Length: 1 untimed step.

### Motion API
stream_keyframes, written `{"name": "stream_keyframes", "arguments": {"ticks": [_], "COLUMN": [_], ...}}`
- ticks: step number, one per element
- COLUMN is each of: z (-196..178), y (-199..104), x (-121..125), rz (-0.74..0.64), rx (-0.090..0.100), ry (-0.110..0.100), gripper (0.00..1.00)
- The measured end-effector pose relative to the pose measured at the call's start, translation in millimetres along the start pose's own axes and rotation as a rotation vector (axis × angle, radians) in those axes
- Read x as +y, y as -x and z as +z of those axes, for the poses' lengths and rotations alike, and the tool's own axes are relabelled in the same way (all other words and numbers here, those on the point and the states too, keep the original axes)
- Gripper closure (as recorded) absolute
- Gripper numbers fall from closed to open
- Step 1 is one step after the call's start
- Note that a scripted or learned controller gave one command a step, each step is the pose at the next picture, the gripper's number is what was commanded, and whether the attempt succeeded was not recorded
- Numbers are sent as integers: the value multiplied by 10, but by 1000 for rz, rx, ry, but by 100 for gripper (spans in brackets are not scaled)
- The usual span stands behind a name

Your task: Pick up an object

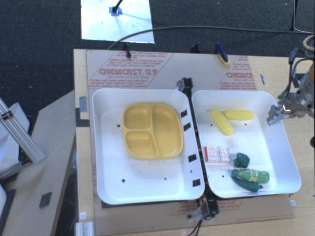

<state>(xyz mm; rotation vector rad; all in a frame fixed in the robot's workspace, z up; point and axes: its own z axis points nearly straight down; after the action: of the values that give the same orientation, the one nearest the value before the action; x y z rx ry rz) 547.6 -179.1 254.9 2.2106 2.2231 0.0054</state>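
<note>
In the right bin (pixel 275 146) lie two yellow corn cobs: one slanted (pixel 222 121), one lying flat (pixel 239 115) beside it. Below them sit a small red-and-white packet (pixel 217 154), a dark green lump (pixel 241 160) and a green bottle (pixel 251 176) resting on a dark green cucumber-like piece (pixel 246 185). The left bin (pixel 106 141) holds a yellow divided plate (pixel 151 131). My gripper (pixel 279 110) hangs at the right bin's upper right rim, well right of the corn cobs, with nothing seen in it.
A black clip strip (pixel 192 141) joins the two bins down the middle. Behind them lies a clear sheet with red lettering (pixel 147 68), a blue clamp (pixel 222 54) and a black cable (pixel 197 29). A metal frame (pixel 15 136) stands at the far left.
</note>
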Motion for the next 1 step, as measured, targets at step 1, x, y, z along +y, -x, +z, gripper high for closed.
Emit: {"name": "stream_keyframes", "arguments": {"ticks": [1], "z": [-21], "y": [-584], "x": [43], "rz": [-5], "rx": [4], "ry": [-4], "gripper": [100]}}
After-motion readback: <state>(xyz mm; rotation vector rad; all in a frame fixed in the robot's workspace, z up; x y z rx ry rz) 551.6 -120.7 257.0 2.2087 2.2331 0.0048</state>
